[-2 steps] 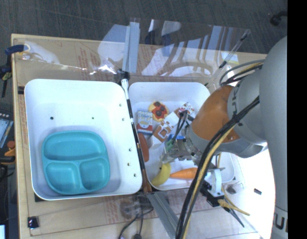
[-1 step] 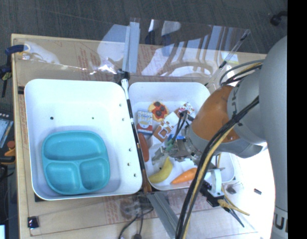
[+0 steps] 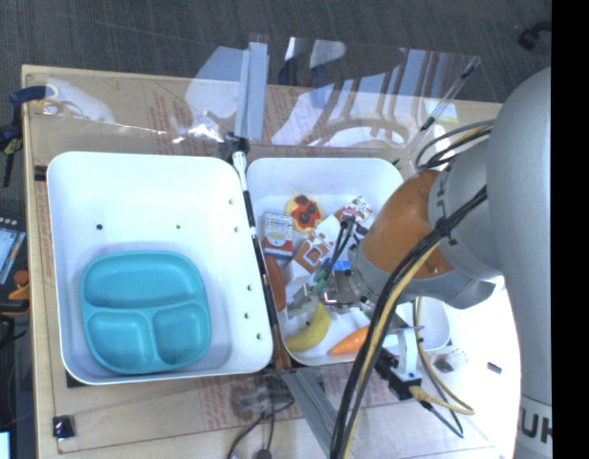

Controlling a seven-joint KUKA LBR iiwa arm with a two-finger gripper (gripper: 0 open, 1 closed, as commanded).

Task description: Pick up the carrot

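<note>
where the arm point(image 3: 486, 208) reaches in from your right, you see its grey body and orange band hanging over the right bin point(image 3: 275, 175), covering much of that bin's right half. the gripper point(image 3: 325, 290) sits low in the bin, just above the front clutter, and you cannot tell how its jaws stand, because the wrist and the dark cables hide the tips.

the carrot point(image 3: 348, 342) lies near the front edge of the right bin, a small orange piece pointing roughly left to right, just beside the banana point(image 3: 312, 331) on its left. the carrot is a little below and to the right of the gripper, and nothing in view shows it gripped; it looks to be resting on the bin floor.

further back in the same bin you have a heap of small things: a yellow item with a red centre point(image 3: 302, 210), a few printed packets point(image 3: 277, 229), and a long reddish-brown piece point(image 3: 275, 280) lying along the left wall.

in the left bin point(image 3: 132, 180) a teal divided tray point(image 3: 146, 311) with three compartments sits toward the front left corner. both bins rest side by side on the bench point(image 3: 113, 113), with clear plastic sheeting point(image 3: 371, 94) standing behind them.
</note>
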